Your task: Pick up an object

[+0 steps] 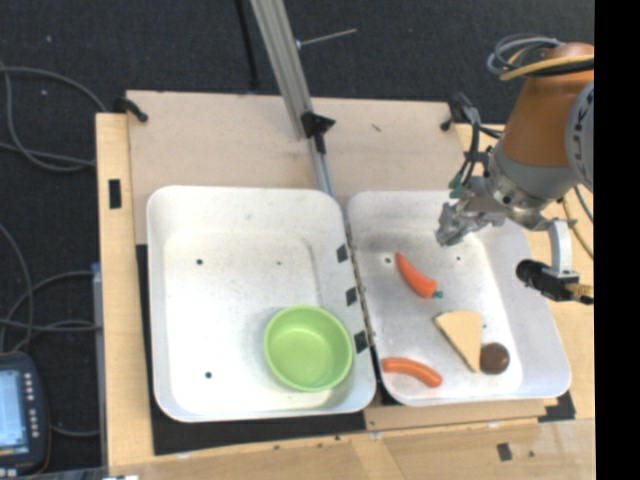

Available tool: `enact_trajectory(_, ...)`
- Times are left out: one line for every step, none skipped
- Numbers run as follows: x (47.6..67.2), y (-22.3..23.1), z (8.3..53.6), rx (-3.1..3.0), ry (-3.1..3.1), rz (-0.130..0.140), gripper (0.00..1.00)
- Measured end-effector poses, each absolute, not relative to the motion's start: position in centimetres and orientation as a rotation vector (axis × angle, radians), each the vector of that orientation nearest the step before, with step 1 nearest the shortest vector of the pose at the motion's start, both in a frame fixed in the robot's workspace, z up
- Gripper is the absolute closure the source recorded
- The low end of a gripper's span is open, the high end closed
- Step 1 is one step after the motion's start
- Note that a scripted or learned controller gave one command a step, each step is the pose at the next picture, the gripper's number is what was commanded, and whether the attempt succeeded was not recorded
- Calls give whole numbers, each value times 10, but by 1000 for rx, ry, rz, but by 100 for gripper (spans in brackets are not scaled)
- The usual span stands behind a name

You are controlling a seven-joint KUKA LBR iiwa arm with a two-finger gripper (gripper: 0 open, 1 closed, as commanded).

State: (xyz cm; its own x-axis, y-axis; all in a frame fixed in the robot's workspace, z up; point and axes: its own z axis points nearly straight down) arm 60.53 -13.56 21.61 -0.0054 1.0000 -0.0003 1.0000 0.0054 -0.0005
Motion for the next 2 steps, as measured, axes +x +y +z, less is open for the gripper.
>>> enact_trajectory(587, -88, 211, -2216, -2227, 1, 100)
enact_trajectory(576, -33, 226, -2212, -2230, -5, 100)
